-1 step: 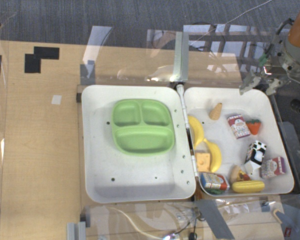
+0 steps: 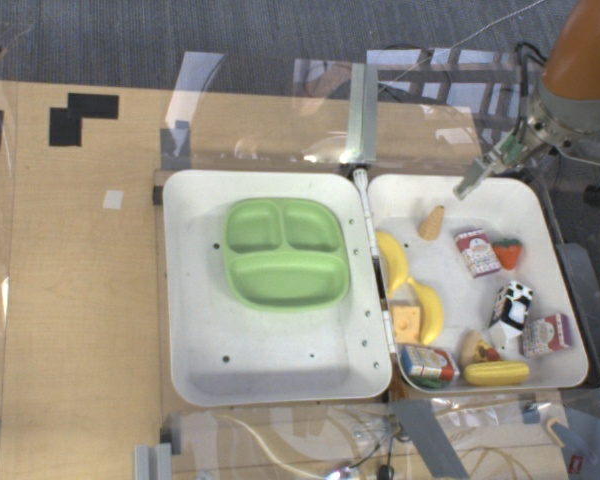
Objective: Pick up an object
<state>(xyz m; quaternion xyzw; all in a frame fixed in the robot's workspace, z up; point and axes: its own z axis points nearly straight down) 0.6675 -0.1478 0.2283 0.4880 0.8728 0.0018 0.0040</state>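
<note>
My gripper [image 2: 470,183] hangs over the far edge of the right bin [image 2: 540,218], slanting down from the arm at the upper right. Nothing shows in it. Below it in that bin lie a tan cone [image 2: 432,222], a red and white carton [image 2: 476,252] and a strawberry [image 2: 509,254]. Two bananas [image 2: 392,258] [image 2: 432,311] run along the bin's left side. Nearer the front are an orange cube [image 2: 407,322], a small can [image 2: 429,365], a yellow piece [image 2: 496,372], a black and white cow-patterned item [image 2: 513,306] and a pink carton [image 2: 547,334].
The left bin [image 2: 195,298] holds a green divided plate [image 2: 285,253]. A metal divider [image 2: 372,268] runs between the two bins. Clear plastic panels and a metal post [image 2: 362,118] stand behind the bins. Cables lie below the front edge.
</note>
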